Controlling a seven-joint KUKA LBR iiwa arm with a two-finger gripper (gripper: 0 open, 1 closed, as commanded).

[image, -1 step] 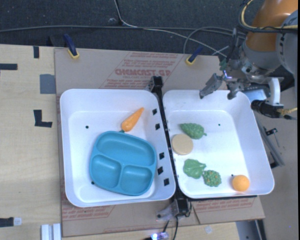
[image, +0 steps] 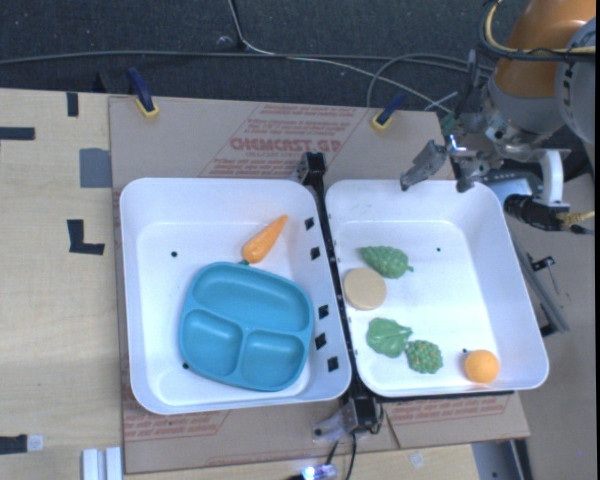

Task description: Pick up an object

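Orange ball (image: 481,365) sits in right bin (image: 500,228) near-corner; light, hard, rolls easily, so pinch across its middle. Gripper (image: 442,170) hovers above far rim, fingers apart, empty.

The table (image: 40,298) is pale wood with dark tape marks, and a brown cardboard sheet (image: 260,138) lies flat on it, clipped at its far edge. Two white bins rest side by side on the sheet: the right bin (image: 510,268) sits just below the tool (image: 440,168), the left bin (image: 140,268) beyond it, farther from the tool.
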